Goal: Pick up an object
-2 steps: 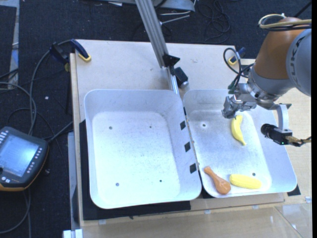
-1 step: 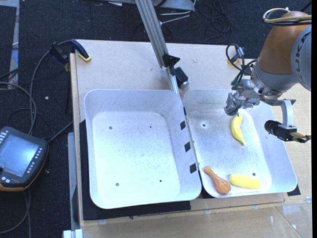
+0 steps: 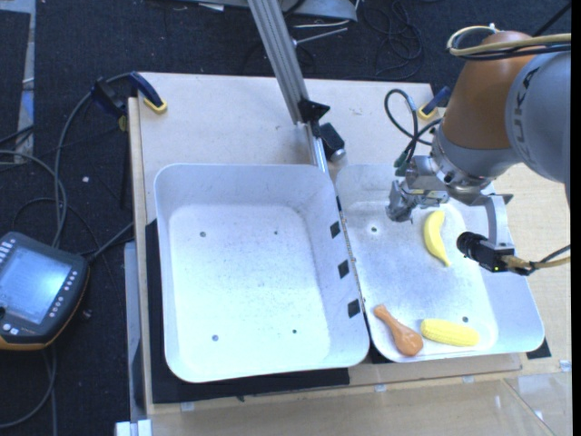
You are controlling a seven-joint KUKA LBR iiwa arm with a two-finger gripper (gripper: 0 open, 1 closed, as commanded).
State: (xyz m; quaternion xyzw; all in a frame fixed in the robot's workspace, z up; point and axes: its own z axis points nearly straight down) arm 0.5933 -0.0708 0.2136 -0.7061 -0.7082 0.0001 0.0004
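Banana [image 3: 437,236]: far part of right bin [image 3: 508,321], lying flat on floor. We judge it light toy, stiff, smooth, curved; best taken across narrow mid-body, since tips may slip. Gripper [image 3: 400,205] just left of banana's far end, low over bin; whether clenched or released, we cannot tell. Corn cob [image 3: 448,332] and orange drumstick [image 3: 399,329] near edge of same bin, well apart from gripper. Left bin [image 3: 172,198] alongside on table [image 3: 227,116].
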